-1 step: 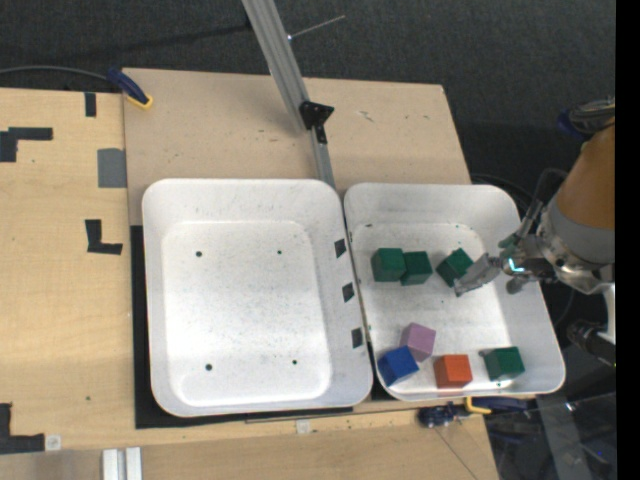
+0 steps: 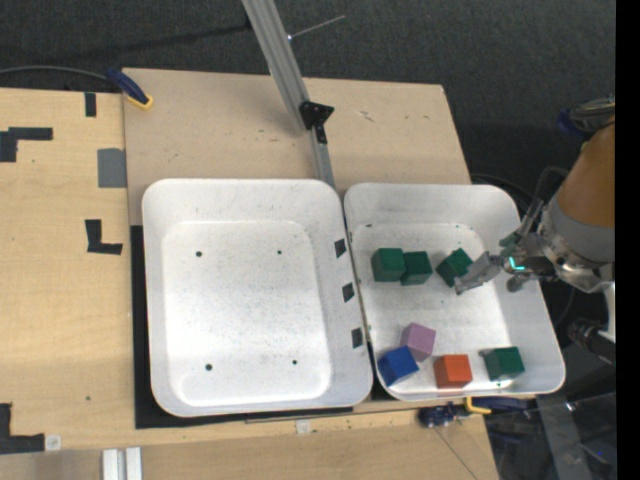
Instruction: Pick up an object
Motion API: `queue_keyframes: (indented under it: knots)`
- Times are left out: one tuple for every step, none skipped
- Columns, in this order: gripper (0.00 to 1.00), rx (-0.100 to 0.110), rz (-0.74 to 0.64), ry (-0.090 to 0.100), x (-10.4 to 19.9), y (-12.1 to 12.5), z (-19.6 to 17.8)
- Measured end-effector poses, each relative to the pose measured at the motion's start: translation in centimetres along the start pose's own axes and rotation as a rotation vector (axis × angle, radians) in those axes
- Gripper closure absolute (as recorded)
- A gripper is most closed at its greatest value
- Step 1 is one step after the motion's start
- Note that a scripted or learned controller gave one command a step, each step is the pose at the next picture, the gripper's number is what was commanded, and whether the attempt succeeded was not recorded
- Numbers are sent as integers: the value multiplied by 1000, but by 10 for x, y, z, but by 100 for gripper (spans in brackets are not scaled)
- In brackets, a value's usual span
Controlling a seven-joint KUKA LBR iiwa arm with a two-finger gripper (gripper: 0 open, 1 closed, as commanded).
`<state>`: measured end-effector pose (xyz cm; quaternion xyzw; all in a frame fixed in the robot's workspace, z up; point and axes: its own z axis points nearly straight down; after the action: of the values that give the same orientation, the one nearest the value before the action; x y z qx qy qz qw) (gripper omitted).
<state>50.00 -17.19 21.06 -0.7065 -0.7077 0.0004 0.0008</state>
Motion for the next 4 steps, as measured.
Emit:
queue_keyframes:
  knots:
    - [0, 6, 1, 1, 10, -4, 58]
    - [0, 7, 2, 2, 12, -16, 116]
    - [0, 2, 1, 0, 13, -17, 119]
    - [100, 2, 0, 1, 13, -17, 109]
